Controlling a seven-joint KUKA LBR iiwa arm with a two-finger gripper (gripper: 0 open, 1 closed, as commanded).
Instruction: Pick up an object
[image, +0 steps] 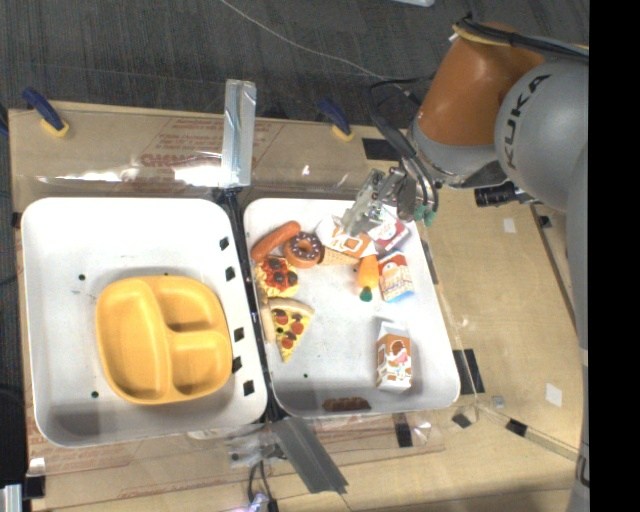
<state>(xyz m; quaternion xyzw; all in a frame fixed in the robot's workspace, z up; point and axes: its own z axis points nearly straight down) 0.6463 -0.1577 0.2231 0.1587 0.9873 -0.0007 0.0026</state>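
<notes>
Toy foods lie in the right bin (430, 330). A sausage (274, 240), a chocolate donut (305, 250), a small round tart (276, 275) and a pizza slice (288, 326) lie along its left side. A carrot (368, 276), a small juice carton (396, 278), a white-and-orange box (345, 240) and a red-and-white packet (393, 236) cluster at the far right. Another carton (394, 361) stands alone near the front. My gripper (366, 211) hangs over the bin's far right corner, just above the white-and-orange box, with nothing visibly held.
The left bin (50, 230) holds a yellow divided tray (165, 338). A taped divider (240, 130) runs up between the bins. The grey arm with its orange band (470, 85) reaches in from the upper right.
</notes>
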